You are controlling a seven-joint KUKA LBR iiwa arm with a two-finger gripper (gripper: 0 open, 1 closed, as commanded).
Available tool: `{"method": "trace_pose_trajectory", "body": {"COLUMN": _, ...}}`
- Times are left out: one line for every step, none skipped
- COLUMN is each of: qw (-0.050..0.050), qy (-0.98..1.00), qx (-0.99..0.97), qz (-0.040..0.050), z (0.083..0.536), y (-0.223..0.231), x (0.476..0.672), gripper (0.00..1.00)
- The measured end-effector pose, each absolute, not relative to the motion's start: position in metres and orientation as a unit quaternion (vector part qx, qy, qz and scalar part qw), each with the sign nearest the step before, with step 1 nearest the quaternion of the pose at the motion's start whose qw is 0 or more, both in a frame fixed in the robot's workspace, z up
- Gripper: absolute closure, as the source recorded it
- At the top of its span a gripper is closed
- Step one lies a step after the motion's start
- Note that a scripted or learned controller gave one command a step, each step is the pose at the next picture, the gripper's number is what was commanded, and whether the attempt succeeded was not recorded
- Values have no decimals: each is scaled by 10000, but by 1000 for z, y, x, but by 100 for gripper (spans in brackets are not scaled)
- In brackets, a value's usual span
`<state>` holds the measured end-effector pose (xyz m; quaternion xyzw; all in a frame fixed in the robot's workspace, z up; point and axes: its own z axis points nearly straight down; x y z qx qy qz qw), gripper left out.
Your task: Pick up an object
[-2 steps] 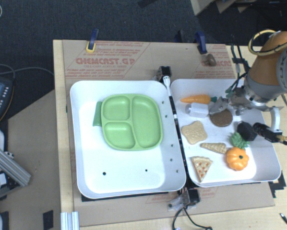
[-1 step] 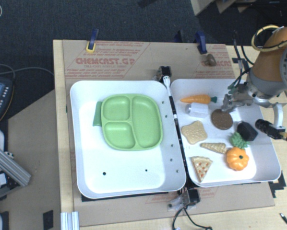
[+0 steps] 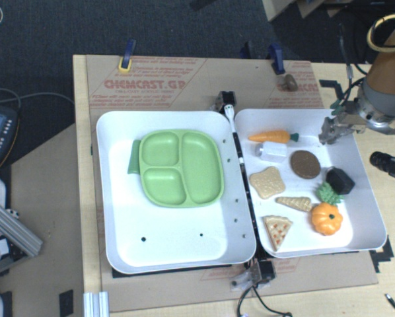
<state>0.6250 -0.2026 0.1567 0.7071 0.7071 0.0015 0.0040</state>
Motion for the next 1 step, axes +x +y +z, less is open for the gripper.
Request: {"method": "trace_pose_trajectory", "body": {"qw": 48, "qy": 7078, "qx": 7064, "qz": 22, "z": 220, "y": -198, "x": 629, "gripper": 100}}
